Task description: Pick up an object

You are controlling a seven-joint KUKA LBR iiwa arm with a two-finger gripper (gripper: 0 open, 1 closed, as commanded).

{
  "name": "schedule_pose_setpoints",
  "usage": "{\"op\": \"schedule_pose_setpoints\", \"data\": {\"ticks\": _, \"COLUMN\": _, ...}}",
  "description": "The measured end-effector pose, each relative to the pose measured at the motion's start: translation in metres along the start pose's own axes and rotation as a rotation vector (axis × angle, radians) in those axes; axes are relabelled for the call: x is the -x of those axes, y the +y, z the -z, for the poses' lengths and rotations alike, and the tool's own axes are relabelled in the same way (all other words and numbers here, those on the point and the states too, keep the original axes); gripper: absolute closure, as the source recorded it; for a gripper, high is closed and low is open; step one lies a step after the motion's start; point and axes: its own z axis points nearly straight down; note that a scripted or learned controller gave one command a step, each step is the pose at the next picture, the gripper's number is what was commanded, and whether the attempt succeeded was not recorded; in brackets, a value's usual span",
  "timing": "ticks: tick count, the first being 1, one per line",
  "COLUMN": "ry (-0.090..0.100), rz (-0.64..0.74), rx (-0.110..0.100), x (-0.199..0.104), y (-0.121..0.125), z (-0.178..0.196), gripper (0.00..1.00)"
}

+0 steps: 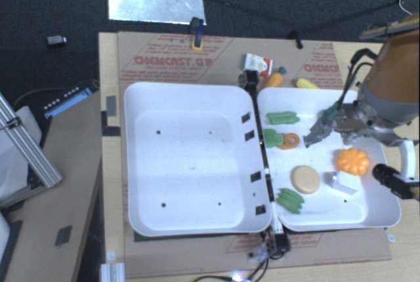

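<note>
two white bins (190,110), gripper (314,136) above right bin, finger state unclear

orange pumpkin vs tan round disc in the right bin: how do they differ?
Colour: the pumpkin is bright orange, the tan disc pale beige. Shape: the pumpkin is lobed with ridges, the disc smooth and round. Place: the pumpkin lies toward the bin's right side beside a small white block, the disc nearer the middle, just above a green vegetable. Both are similar in size and rest on the right bin floor.

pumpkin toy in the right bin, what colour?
Orange; the pumpkin toy shows best in the camera view, beside a white block.
</note>
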Motion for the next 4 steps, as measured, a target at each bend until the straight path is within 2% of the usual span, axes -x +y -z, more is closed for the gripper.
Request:
{"op": "schedule_pose_setpoints", "data": {"ticks": 1, "ry": 0.0, "rz": -0.008, "rx": -0.01, "x": 0.052, "y": -0.015, "z": -0.113, "gripper": 0.0}}
{"op": "schedule_pose_setpoints", "data": {"ticks": 2, "ry": -0.001, "rz": 0.001, "rx": 0.0, "x": 0.106, "y": -0.03, "z": -0.161, "gripper": 0.0}}
{"op": "schedule_pose_setpoints", "data": {"ticks": 3, "ry": -0.001, "rz": 0.0, "rx": 0.002, "x": 0.107, "y": -0.029, "z": -0.151, "gripper": 1.0}}
{"op": "schedule_pose_setpoints", "data": {"ticks": 4, "ry": -0.001, "rz": 0.005, "rx": 0.005, "x": 0.087, "y": 0.024, "z": -0.126, "gripper": 1.0}}
